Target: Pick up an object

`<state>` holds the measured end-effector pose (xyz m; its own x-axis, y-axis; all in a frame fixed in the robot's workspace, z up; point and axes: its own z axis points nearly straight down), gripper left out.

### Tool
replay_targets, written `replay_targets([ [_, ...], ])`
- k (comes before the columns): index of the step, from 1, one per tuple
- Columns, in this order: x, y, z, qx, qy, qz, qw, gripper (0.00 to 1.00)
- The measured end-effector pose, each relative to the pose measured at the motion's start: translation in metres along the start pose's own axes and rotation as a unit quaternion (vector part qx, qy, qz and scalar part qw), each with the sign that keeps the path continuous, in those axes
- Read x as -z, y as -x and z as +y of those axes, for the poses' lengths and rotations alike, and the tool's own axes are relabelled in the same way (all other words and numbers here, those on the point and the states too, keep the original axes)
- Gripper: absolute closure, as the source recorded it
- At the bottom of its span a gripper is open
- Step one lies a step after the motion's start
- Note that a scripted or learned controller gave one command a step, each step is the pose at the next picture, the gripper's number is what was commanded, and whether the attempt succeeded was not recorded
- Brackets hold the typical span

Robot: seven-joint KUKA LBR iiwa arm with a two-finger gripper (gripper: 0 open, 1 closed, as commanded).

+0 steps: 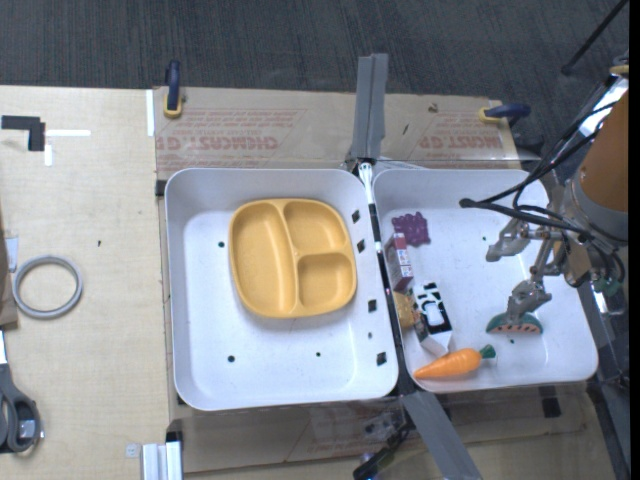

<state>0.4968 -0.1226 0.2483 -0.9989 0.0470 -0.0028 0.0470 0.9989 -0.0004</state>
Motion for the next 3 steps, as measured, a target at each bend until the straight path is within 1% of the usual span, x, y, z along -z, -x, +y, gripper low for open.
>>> replay_targets([
  [1,0.000,0.000,0.000,0.000,0.000,0.000,1.0000,0.00],
  [2,-0.078,-0.018,0.028,-0.175,0.000,0.002,0.9846,0.00],
  [3,-0.038,-0.020,0.037,-0.096,0.000,0.000,0.9954,0.00],
])
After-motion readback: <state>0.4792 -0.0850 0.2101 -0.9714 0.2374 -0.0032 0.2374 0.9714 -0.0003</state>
